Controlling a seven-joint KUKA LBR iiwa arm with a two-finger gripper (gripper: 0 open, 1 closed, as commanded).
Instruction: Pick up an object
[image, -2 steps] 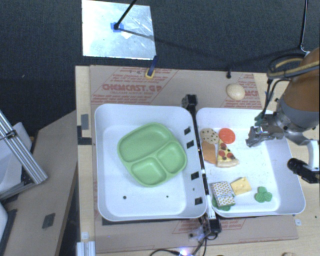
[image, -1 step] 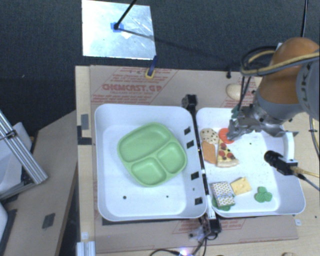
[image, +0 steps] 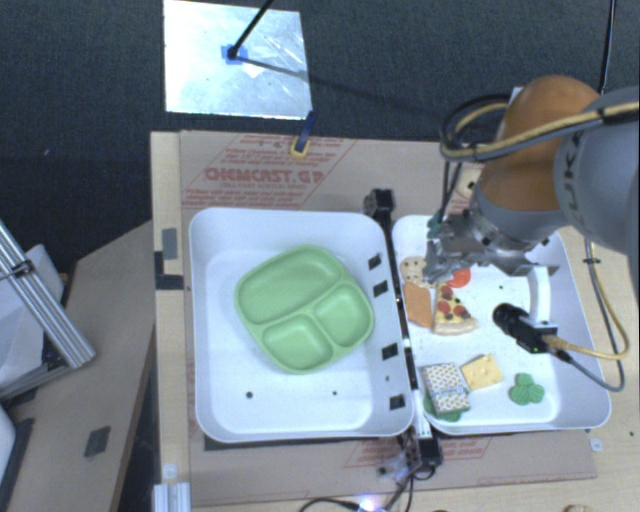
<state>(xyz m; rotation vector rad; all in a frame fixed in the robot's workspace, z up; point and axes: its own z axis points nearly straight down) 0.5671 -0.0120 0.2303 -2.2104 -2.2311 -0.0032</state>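
In the right bin (image: 575, 385) lie several toy foods. A pizza slice (image: 455, 314) rests beside an orange wedge (image: 418, 305), with a round cookie (image: 411, 268) and a small red piece (image: 461, 277) just behind them. My gripper (image: 438, 268) hangs low over the bin's left rear part, right above the cookie and the tip of the pizza slice. Its tip is dark and partly hidden by the wrist. Nearer the front lie a yellow cheese block (image: 483, 372), a patterned box (image: 445, 386) and a green leafy piece (image: 526, 390).
The left bin (image: 225, 400) holds a green divided plate (image: 304, 308). A black-clipped divider wall (image: 392, 300) separates the two bins. The grey arm with its orange band (image: 545, 120) reaches in from the right above the right bin's rear.
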